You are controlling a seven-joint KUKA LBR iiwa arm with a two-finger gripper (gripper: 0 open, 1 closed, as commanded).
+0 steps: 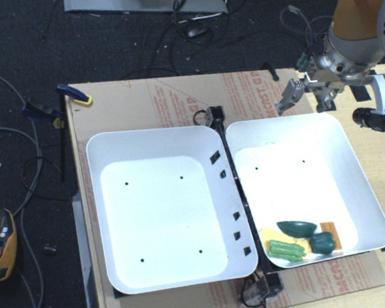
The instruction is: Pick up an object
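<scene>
Pre-grasp: gripper (305, 95) hovering above far rim of right bin (357, 160), fingers spread, nothing between them. Objects clustered at bin's near edge: green corn-like piece (285, 249), dark teal dish (297, 228), teal lump (322, 242) (orange block (329, 228) touching behind). Next, by my reading: travel toward near edge, descend over one piece

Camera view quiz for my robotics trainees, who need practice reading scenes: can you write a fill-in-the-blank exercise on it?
1. The small objects lie in the ____ bin.
2. They cluster near that right bin's ____ edge.
3. The gripper hovers beyond the right bin's ____ edge.
4. The band above the wrist is ____.

Missing words: right; near; far; orange
</scene>
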